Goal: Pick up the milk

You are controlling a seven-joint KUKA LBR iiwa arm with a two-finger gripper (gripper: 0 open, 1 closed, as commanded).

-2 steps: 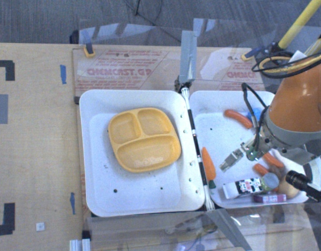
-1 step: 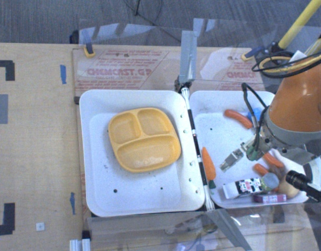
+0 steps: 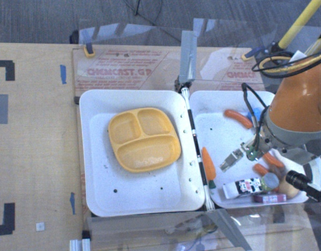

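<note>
bench (image 3: pixel 34 140): wooden | on it: left bin (image 3: pixel 92 156), right bin (image 3: pixel 212 101), touching side by side

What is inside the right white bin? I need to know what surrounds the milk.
The right white bin holds a white milk carton lying flat, an orange carrot, an orange sausage and a maroon bar. The arm covers its right side.

Yellow divided plate (image 3: pixel 144 139), white bins (image 3: pixel 97 156), orange carrot (image 3: pixel 208 163), white black-patched milk carton (image 3: pixel 243 187)
</note>
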